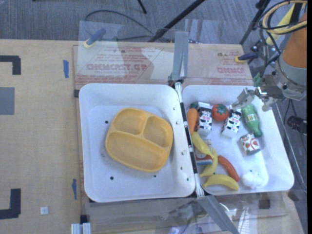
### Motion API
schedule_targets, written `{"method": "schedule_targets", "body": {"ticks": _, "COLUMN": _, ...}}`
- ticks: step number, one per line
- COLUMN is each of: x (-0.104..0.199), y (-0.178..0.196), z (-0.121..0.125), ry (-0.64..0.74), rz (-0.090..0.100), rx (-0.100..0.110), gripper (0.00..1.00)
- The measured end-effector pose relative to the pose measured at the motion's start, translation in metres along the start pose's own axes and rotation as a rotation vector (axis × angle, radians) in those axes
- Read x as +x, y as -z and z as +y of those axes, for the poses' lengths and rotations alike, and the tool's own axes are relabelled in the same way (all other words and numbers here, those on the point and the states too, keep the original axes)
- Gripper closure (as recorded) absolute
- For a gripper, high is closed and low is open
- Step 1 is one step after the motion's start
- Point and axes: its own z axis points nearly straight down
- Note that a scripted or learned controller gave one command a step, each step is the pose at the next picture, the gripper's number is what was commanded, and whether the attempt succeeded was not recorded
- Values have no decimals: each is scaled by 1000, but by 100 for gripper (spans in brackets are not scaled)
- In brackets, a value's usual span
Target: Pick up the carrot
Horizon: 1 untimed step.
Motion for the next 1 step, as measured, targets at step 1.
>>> {"method": "schedule_targets", "body": {"ticks": 1, "x": 76, "y": -76, "z": -53, "ry": -33, "rz": -1, "rx": -1, "gripper": 0}}
